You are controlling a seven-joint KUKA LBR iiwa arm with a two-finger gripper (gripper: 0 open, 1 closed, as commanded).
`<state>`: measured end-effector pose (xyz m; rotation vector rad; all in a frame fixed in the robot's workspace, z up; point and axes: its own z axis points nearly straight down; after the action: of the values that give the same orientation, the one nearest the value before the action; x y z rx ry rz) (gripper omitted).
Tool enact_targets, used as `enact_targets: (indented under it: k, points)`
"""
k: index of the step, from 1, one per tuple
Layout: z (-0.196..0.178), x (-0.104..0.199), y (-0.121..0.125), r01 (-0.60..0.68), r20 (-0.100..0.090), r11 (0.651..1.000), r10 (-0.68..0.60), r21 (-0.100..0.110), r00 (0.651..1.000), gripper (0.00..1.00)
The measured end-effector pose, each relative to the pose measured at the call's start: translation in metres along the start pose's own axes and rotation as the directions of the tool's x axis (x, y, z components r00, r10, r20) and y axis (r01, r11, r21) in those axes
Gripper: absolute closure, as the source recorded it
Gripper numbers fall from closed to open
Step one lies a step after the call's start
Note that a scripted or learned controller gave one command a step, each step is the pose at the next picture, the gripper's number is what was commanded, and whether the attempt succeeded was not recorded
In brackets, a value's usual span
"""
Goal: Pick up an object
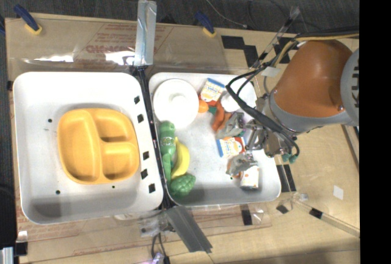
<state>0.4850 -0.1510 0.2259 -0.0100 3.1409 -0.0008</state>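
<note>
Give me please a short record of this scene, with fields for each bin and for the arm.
left bin: yellow plastic divided tray
right bin: round white plate, green and yellow toy vegetables, small printed packets
arm: grey with orange band, reaching over the right bin
gripper: low among the packets; grasp unclear

My arm [317,82] reaches in from the right, its orange band bulking over the right bin's far right corner. My gripper [243,156] hangs low over that bin's right half, toward its near edge, wrapped in black cables.
</note>
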Motion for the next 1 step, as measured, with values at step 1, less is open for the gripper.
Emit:
enact_targets:
  k: [1]
  points:
    - [0.1124, 0.0038, -0.0353, 0.127, -0.006, 0.992, -0.127, -0.004, 0.992, 0.00]
